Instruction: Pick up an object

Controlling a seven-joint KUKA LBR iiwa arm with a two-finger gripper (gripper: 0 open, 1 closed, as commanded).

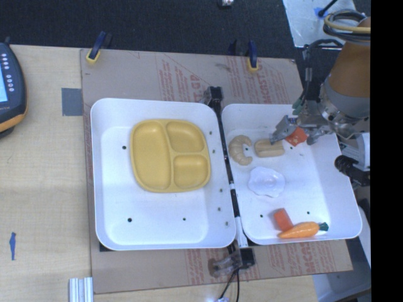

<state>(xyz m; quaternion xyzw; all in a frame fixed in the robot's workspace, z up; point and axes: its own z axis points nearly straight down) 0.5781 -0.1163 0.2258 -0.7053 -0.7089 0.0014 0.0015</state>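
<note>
Tan, stiff, light-looking bread piece (269, 149) sits just beside your gripper (291, 133), fingers' spread unreadable, so take it across its narrow middle.

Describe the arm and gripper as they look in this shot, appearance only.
The arm has a broad orange band above a grey wrist section. Looped yellow and black cables sit at its top. The gripper is a grey metal assembly with a small red-orange part on it.

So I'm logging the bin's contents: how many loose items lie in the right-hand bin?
5: a croissant by the left wall, a beige piece beside it, a white lump mid-bin, a red block and carrot near the front. The gripper may hide more.
</note>
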